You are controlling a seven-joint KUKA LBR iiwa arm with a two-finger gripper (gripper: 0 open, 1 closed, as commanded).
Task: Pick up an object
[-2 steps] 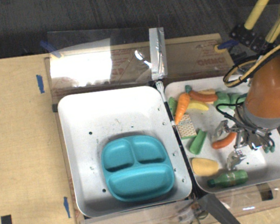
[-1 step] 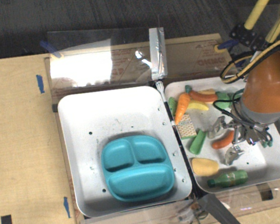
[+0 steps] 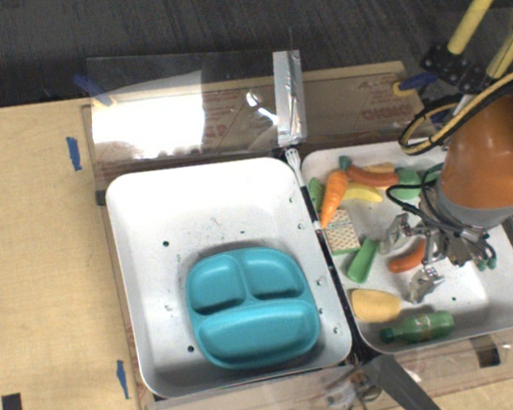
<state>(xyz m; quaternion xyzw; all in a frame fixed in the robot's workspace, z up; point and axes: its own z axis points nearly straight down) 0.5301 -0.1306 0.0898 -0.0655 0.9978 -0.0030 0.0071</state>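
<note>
Reaching in from the right, the grey arm with its glossy orange band (image 3: 492, 161) hangs over the right bin (image 3: 511, 301). Its metal gripper (image 3: 423, 266) sits low among the toy food, right beside an orange-red piece (image 3: 406, 260); how wide it stands, or whether it has hold of anything, cannot be told from above.

No readable writing shows — the cardboard strip (image 3: 355, 100) behind the bins carries faint reddish print, too blurred to make out.

The 2 bins are shallow, smooth white plastic with rounded corners. The left bin (image 3: 146, 224) bears a teal plastic tray (image 3: 250, 305), rounded and moulded into 3 compartments. In the right bin lie an orange carrot (image 3: 332, 194) with a tapering body, a yellow curved piece (image 3: 362, 196), a speckled tan square (image 3: 341, 233), a green stick-like piece (image 3: 362, 259), a pale yellow rounded lump (image 3: 376, 304) and a dark green cucumber-like shape (image 3: 416, 326) near the front wall — all smooth, matte-looking plastic.
</note>
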